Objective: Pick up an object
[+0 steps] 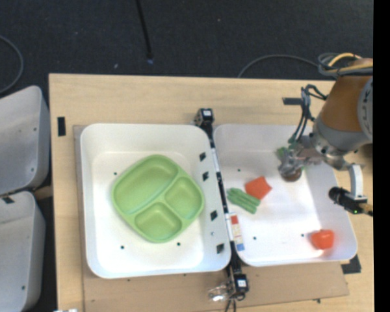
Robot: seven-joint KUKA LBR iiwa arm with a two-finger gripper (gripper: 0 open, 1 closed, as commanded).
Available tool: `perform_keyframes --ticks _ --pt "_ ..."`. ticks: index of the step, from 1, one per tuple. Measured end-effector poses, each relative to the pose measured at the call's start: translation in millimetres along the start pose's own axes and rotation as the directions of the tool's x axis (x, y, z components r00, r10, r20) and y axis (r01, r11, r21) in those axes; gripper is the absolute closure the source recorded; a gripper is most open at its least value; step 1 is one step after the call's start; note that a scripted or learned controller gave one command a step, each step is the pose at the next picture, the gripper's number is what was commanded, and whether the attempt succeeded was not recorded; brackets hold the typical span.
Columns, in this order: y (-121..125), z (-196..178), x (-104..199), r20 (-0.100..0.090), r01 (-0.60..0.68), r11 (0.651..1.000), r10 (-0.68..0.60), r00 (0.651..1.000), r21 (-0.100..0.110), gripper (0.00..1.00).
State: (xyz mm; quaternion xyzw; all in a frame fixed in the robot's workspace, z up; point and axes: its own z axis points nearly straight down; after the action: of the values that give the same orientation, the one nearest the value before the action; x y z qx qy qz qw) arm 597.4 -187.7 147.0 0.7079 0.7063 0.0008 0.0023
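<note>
I'm hovering the pincer (291, 171) in the right bin (279, 252), just beside the orange block (258, 188); can't tell its opening. Risking closing on nothing, being off-centre.

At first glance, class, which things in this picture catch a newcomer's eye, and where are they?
A big green divided plate lies in the left bin. In the right bin, an orange block sits beside a green piece; another orange block lies near the front right corner.
</note>
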Motion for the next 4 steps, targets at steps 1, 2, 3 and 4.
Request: perform_keyframes --ticks 1,2,3,4 --pt "-6 -59 -7 0.000 -0.005 1.000 0.005 1.000 -0.002 1.00" --pt "-4 -119 1 0.000 0.006 1.000 -0.006 1.000 -0.003 1.00" --pt "-3 -131 1 -0.002 0.007 1.000 -0.007 1.000 0.002 1.00" --pt "-10 -133 51 -0.003 0.009 1.000 -0.009 1.000 0.004 1.00"
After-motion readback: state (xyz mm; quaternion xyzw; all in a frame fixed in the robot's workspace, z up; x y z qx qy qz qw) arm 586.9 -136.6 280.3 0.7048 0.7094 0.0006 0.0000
